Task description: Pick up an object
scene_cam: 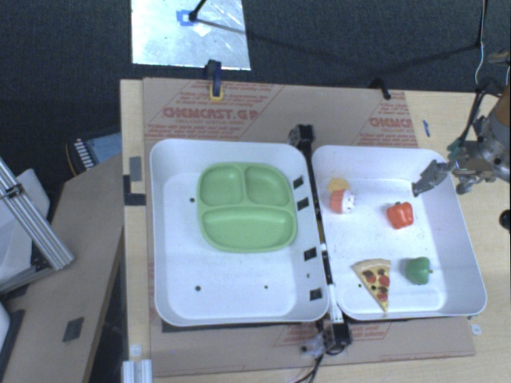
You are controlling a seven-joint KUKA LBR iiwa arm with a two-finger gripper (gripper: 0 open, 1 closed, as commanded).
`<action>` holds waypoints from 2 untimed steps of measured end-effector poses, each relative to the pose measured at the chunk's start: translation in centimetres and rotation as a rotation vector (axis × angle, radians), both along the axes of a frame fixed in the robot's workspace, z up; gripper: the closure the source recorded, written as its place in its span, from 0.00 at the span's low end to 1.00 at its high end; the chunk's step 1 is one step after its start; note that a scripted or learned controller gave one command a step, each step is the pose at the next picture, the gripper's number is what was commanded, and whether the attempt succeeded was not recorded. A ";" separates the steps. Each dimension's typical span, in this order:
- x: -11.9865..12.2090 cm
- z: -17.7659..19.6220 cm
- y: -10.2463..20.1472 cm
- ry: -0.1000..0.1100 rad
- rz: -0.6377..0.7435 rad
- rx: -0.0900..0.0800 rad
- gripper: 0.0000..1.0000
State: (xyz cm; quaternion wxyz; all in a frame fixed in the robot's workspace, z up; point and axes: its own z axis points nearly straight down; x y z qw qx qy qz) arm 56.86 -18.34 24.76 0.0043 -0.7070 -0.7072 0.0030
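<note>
In the right bin [455, 214] lie a red pepper [401, 214], a green pepper [417, 270], a pizza slice [375, 280] and a small yellow, white and red toy [340, 196]. My gripper [445, 183] hangs over the bin's far right corner, up and to the right of the red pepper. It is open, its two dark fingers spread apart, and nothing sits between them.
The left bin [172, 238] holds a green divided plate [246, 207]. A black hinge strip [313, 214] runs between the bins. A cardboard sheet [239, 110] lies under both bins, and a metal plate [190, 21] rests on the floor behind.
</note>
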 end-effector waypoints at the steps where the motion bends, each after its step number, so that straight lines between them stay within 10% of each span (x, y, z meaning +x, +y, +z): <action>1: 0.2 0.7 0.1 -0.011 0.003 -0.002 0.00; 2: 0.8 -4.6 1.0 -0.009 0.006 -0.002 0.00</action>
